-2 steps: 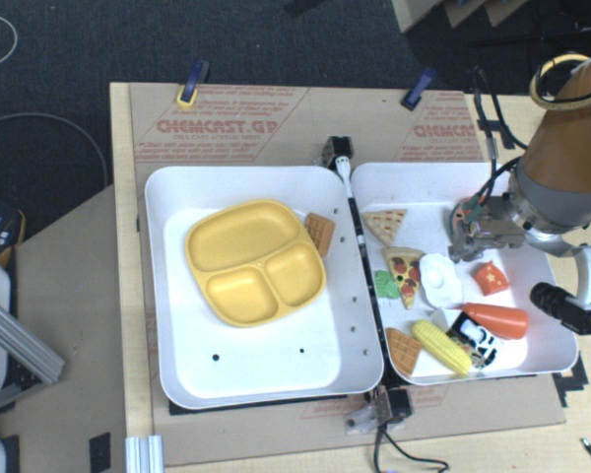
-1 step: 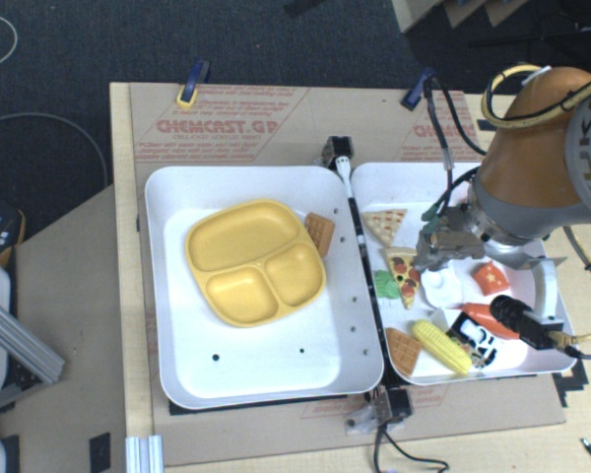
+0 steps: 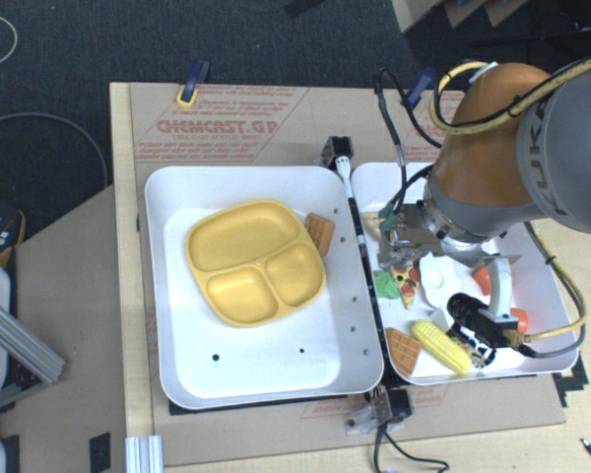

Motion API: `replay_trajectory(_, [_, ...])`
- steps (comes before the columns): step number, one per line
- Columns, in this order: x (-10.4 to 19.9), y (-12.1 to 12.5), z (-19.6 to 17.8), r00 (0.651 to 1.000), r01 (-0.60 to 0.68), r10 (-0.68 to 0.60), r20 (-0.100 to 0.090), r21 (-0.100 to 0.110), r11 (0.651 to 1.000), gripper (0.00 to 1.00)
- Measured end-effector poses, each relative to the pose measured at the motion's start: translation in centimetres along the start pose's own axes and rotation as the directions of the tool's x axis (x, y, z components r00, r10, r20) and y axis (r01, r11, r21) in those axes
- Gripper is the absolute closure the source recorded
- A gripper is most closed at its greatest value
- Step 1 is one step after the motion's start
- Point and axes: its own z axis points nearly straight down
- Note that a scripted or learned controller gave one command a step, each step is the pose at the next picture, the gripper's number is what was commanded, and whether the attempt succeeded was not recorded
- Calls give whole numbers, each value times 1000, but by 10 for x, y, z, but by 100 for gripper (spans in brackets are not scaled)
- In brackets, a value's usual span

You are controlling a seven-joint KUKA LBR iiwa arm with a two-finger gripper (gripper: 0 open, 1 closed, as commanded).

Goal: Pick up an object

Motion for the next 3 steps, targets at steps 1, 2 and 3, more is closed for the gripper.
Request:
replay_trajectory(1, [-2, -2, 0, 1000, -5, 5, 1, 2, 1000, 100])
replay_trajectory(2, [-8, -11, -10, 1000, -6, 6, 1, 1, 1000, 100])
replay_trajectory(3, [-5, -7, -18, 1000, -5, 5, 2, -2, 1000, 100])
